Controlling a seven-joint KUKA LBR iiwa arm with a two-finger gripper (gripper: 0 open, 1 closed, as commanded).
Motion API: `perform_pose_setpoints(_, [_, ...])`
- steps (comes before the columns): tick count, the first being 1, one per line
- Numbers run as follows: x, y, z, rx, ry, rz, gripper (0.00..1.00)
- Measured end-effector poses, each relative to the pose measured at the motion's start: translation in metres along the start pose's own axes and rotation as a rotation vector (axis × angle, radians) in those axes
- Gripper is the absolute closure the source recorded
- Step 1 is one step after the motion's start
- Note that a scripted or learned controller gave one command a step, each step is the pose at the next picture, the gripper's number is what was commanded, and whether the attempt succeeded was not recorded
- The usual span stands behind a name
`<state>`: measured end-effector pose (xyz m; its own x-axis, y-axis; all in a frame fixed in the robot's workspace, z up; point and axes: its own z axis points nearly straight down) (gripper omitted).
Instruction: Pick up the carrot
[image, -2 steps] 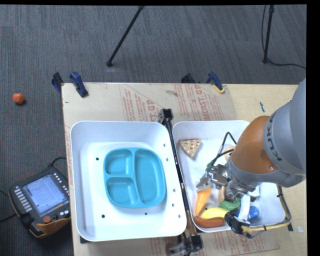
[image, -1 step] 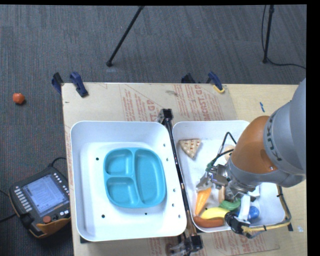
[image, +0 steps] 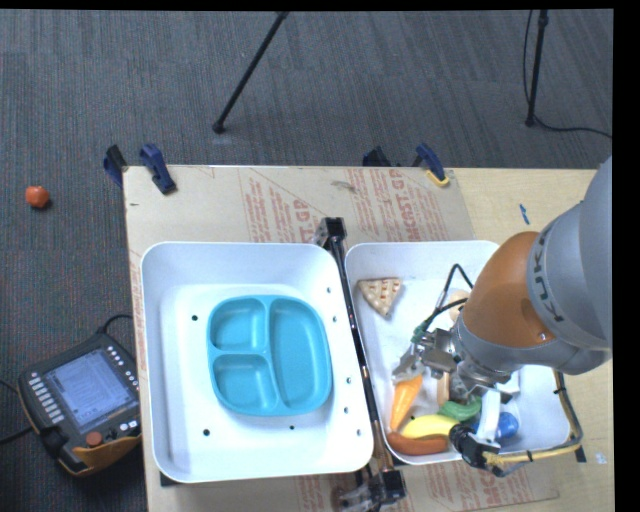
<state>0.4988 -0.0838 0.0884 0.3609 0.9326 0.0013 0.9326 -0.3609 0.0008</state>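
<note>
The carrot (image: 405, 399) is an orange cone lying in the front left part of the right bin (image: 372, 262), pointing toward the front. My gripper (image: 428, 362) hangs low over the bin, just right of and above the carrot's thick end, very close to it. Whether it touches the carrot is unclear. The arm's orange band and grey wrist cover the middle of the bin behind it.
Beside the carrot lie a yellow banana (image: 428, 428), a green piece (image: 460, 408) and a blue ball (image: 507, 427). A waffle wedge (image: 381, 295) sits at the bin's back left. The left bin (image: 165, 300) holds a blue divided plate (image: 270, 355).
</note>
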Motion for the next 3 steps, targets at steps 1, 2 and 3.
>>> perform_pose_setpoints(1, [0.0,0.0,0.0,0.0,0.0,0.0,0.0])
perform_pose_setpoints(2, [0.0,0.0,0.0,0.0,0.0,0.0,0.0])
perform_pose_setpoints(3, [-0.002,-0.012,0.0,-0.002,0.0,0.349,0.0])
